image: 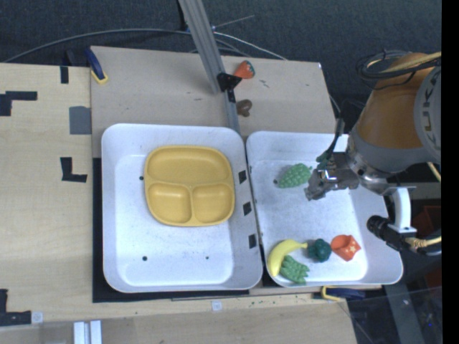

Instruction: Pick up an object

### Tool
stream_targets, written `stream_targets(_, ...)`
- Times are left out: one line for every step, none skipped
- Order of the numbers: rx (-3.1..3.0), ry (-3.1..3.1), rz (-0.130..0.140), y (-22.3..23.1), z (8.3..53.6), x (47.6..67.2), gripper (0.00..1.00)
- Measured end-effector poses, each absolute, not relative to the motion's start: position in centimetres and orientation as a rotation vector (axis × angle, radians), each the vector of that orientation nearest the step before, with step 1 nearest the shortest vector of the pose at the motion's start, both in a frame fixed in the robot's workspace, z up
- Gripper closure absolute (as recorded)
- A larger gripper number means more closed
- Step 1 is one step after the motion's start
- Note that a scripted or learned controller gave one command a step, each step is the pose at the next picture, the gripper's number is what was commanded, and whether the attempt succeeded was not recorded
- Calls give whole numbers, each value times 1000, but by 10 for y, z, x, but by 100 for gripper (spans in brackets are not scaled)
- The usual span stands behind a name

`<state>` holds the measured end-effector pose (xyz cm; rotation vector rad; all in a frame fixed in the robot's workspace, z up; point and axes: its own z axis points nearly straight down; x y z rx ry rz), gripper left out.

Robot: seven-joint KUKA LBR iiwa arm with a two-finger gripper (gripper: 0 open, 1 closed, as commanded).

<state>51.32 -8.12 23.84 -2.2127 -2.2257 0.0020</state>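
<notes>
My gripper (318,187) hangs over the right bin (290,145), its dark fingers pointing down just right of a green bunch of grapes (294,175). Nothing shows between the fingers. Along the bin's front edge lie a yellow banana (281,251), a light green leafy piece (294,269), a dark green broccoli-like piece (319,250) and an orange-red pepper (346,247). The arm's orange band and grey wrist fill the right side above the bin.
The left bin (122,264) holds a yellow divided plate (190,184). A grey pole (204,34) rises from the bench behind the bins, with a small orange clamp (245,69) beside it. Bare white floor lies in the middle of the right bin.
</notes>
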Motion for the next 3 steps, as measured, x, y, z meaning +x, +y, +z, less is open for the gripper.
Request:
stream_targets(-2210, -2228, 0, -22, 238, 514, 100)
stream_targets(-2211, -2227, 2, 36, 226, 521, 100)
stream_targets(-2209, -2229, 1, 98, 221, 533, 100)
